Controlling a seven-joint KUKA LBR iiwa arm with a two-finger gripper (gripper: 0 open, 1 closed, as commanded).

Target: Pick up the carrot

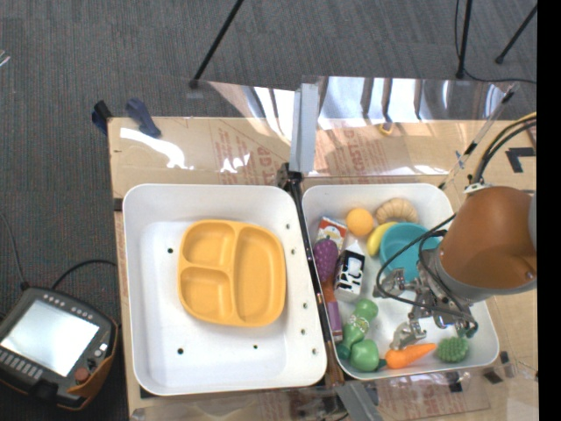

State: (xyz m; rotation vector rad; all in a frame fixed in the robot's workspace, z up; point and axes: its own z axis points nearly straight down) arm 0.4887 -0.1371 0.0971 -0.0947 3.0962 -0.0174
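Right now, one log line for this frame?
gripper: above right bin | carrot: on bin floor, just below gripper | grasp: none seen | left bin: yellow tray

Yellow divided plate (233, 273) in left bin (140, 235)

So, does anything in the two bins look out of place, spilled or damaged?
Nothing stands out. The yellow divided plate lies flat in the left bin. The toy foods sit crowded inside the right bin, and the carrot lies whole near its front edge, below the gripper.

Tool (412, 330) just above carrot (410, 355)
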